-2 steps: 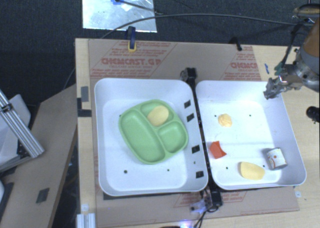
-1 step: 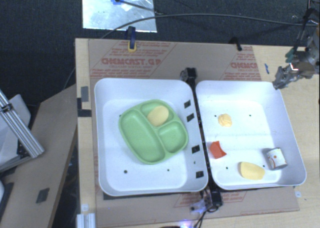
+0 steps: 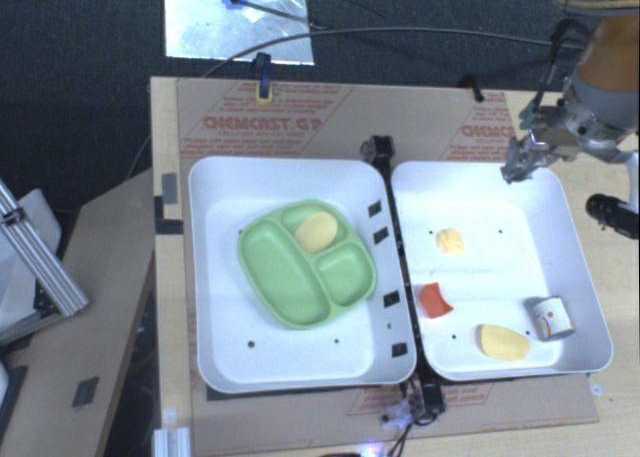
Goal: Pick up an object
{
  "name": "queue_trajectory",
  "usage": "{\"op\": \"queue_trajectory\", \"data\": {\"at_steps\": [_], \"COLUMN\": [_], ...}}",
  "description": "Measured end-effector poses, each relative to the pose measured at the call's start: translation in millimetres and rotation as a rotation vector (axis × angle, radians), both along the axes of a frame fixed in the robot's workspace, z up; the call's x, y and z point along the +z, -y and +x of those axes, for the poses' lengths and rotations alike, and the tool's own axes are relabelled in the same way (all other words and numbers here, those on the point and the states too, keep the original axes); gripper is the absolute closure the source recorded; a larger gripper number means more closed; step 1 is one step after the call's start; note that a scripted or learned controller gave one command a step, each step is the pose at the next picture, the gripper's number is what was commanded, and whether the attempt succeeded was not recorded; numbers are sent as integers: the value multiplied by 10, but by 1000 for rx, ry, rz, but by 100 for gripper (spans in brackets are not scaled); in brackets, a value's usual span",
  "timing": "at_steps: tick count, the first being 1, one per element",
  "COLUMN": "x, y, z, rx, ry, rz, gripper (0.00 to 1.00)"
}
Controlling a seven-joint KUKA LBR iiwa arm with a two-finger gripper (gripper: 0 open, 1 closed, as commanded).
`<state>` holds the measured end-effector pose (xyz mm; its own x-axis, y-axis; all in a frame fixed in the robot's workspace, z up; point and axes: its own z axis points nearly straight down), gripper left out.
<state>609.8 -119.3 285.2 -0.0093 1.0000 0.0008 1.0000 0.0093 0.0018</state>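
My pincer (image 3: 520, 167) hangs over the far rim of the right bin (image 3: 575, 235). I cannot tell how wide it is.

The yellow ball (image 3: 450, 241) sits near the bin's middle. It looks light and soft, so I would pinch its sides.

That bin also has a red bit (image 3: 433, 300), a yellow lump (image 3: 503, 342) and a can (image 3: 551, 316).

The left bin (image 3: 215, 245) holds a green tray (image 3: 285, 280) with a yellow thing (image 3: 317, 232).

Divided tray (image 3: 290, 290) in left bin (image 3: 230, 245), four small objects scattered in right bin (image 3: 500, 225)

Even overhead light; glare on foil sheet (image 3: 238, 3); slight softness
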Motion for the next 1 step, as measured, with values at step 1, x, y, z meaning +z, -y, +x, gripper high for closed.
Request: {"op": "queue_trajectory", "data": {"at_steps": [1], "x": [-193], "y": [-474], "z": [151], "rx": [0], "ry": [0], "rz": [0], "gripper": [100]}}
